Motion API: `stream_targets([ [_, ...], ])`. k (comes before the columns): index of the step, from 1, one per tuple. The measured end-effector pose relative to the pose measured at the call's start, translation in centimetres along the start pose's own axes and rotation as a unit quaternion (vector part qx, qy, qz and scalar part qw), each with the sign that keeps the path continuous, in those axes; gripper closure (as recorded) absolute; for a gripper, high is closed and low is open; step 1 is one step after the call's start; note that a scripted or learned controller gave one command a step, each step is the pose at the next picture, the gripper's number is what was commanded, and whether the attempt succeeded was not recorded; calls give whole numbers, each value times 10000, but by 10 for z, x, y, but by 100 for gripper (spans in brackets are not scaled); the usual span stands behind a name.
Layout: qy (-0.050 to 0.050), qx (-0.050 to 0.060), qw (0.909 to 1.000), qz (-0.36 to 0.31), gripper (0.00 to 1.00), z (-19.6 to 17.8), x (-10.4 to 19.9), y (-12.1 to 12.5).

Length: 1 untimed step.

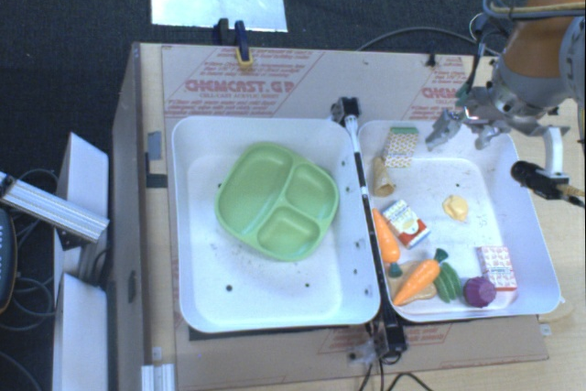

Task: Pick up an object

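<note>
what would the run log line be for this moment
phase: approach | hand: open, holding nothing, over right bin's far edge | nearest: green-white box | green tray: in left bin

A robotics lab. Two white bins (275, 311) sit on a cardboard-topped bench (275, 82), over dark carpet (64, 32). Cables (403, 37) trail at the far right.

Glossy green plastic tray (277, 200)
</note>
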State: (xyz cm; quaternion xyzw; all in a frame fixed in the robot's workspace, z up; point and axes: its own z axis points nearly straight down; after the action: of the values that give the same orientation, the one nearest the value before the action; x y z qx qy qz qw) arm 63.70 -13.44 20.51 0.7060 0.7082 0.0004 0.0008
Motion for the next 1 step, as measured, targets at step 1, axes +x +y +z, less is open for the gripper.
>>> stream_targets([
  [1,0,1,10000,9,0,121,-10,-16],
])
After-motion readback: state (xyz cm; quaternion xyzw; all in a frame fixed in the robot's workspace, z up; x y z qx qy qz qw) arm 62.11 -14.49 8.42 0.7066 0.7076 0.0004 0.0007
